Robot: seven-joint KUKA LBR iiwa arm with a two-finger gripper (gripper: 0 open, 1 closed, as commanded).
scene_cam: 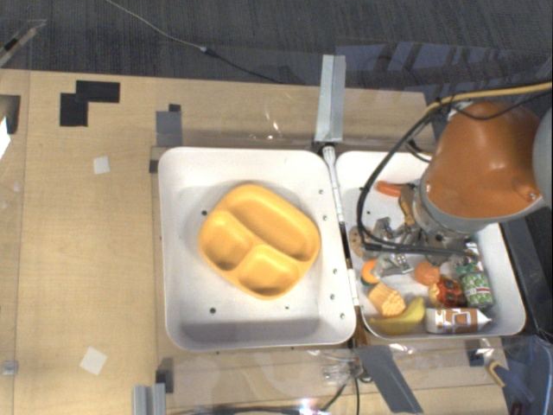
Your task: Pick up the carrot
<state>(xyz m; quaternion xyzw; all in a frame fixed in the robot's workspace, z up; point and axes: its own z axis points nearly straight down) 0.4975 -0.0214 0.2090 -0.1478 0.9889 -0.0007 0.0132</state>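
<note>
The carrot [390, 189] is a small orange piece lying near the back of the right bin [515, 305]. Its right end is hidden under the arm. My gripper [393, 246] hangs low in the middle of that bin, a little in front of the carrot and apart from it. The arm's wide orange band [484, 162] covers much of the bin's back right. I see nothing held in the gripper.
At the front of the right bin lie an orange slice [370, 271], a cracker [387, 300], a banana [403, 317], an orange ball [427, 273], a strawberry [446, 291], a green can [474, 285] and a bottle [458, 321]. The left bin [177, 318] holds a yellow divided plate [259, 239].
</note>
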